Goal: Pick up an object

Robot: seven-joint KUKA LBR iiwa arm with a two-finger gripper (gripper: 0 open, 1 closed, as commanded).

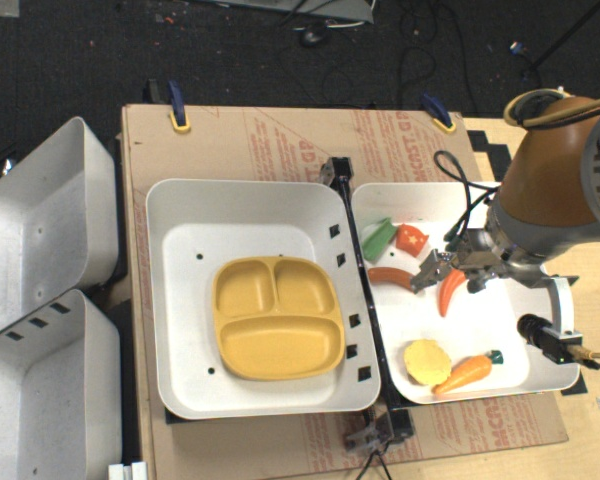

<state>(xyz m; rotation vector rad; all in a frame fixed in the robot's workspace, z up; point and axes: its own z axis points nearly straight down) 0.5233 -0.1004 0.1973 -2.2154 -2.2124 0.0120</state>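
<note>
My gripper point(451, 276) hangs low over the middle of the right bin point(510, 368), open, with its dark fingers spread to either side of the top end of an orange-red chili pepper point(447, 295). The pepper lies on the bin floor, pointing toward the front. Just left of the gripper lies a brown-red sausage point(388, 276). Behind it are a green pepper point(378, 236) and a small red tomato piece point(411, 238). Near the front of the bin sit a yellow round piece point(427, 361) and an orange carrot point(465, 372).
The left bin point(180, 218) holds a yellow divided tray point(277, 318). A black divider point(355, 268) runs between the two bins. The grey and orange arm point(550, 183) covers the right bin's far right side. A black cable loops above the gripper.
</note>
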